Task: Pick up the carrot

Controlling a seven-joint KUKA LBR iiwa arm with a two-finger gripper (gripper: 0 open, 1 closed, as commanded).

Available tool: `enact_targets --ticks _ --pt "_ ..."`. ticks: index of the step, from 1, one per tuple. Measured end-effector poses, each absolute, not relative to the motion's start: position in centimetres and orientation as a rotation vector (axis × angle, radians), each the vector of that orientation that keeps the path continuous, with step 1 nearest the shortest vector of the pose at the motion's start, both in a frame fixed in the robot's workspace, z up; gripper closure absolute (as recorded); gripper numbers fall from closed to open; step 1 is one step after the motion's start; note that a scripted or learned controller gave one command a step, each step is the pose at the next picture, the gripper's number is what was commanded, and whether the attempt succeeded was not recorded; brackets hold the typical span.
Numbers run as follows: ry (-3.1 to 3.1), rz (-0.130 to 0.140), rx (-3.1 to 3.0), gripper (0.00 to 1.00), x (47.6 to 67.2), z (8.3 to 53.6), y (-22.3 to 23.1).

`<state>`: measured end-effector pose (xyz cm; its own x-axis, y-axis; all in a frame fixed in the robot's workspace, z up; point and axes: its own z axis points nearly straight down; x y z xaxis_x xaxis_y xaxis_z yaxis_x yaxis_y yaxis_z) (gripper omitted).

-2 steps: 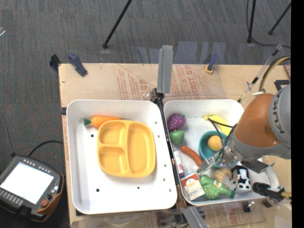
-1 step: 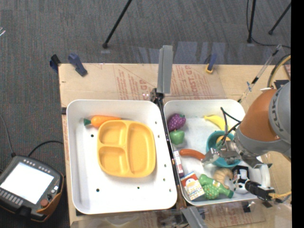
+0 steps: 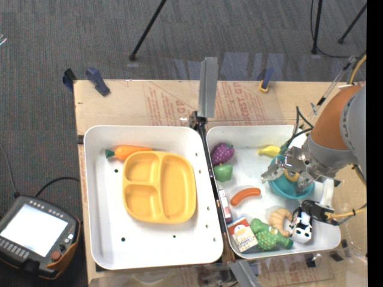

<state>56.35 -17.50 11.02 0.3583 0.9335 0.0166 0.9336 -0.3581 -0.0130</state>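
The carrot [image 3: 130,151], orange with a green stub at its left end, lies in the left bin [image 3: 96,220] near the far-left corner. It rests against the top edge of a yellow divided plate [image 3: 160,186]. My gripper [image 3: 286,168] hangs in the right bin [image 3: 332,235], over a teal bowl [image 3: 292,188], far to the right of the carrot. Nothing of the carrot is near it.
The right bin is crowded: purple grapes [image 3: 222,153], a green pepper [image 3: 223,172], a yellow banana [image 3: 270,150], a red sausage [image 3: 245,195], a bread piece [image 3: 279,219], a green vegetable [image 3: 268,234], a cow toy [image 3: 303,226] and a small carton [image 3: 242,235]. A ridge [image 3: 210,178] separates the bins.
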Motion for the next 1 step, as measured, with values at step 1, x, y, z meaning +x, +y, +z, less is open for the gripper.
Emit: enact_targets --ticks 1 --pt "-1.957 0.004 -2.451 0.0 51.49 9.05 -15.27"
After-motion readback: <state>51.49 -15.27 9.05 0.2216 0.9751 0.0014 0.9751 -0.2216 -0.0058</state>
